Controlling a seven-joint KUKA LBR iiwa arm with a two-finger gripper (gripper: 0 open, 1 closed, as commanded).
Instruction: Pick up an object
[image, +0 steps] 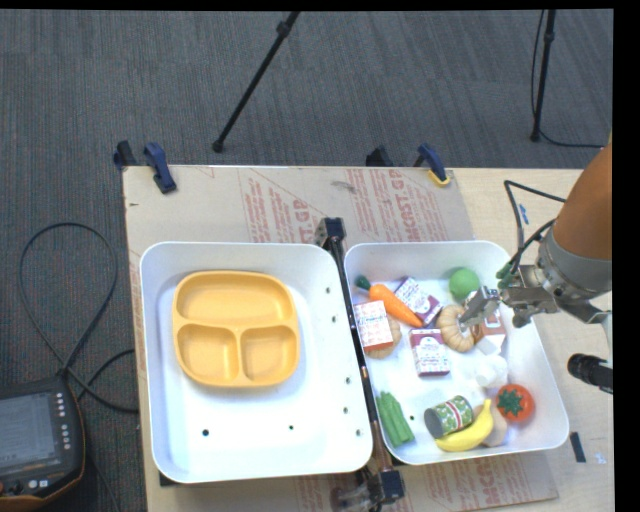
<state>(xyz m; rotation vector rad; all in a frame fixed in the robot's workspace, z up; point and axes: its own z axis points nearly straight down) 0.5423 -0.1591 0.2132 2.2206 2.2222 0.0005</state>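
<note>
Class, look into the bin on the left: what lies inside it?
Inside the left bin lies a yellow divided plate with three compartments, toward its far-left corner. The bin floor beneath the plate is covered, so anything under it cannot be seen.

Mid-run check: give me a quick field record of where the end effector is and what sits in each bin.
end effector: low over the right bin, above the croissant
grip: cannot tell
left bin: holds a yellow divided plate
right bin: holds the toys
upper toys: carrot, green ball, croissant
lower toys: can, banana, tomato, green vegetable
cartons: three small ones around
</note>
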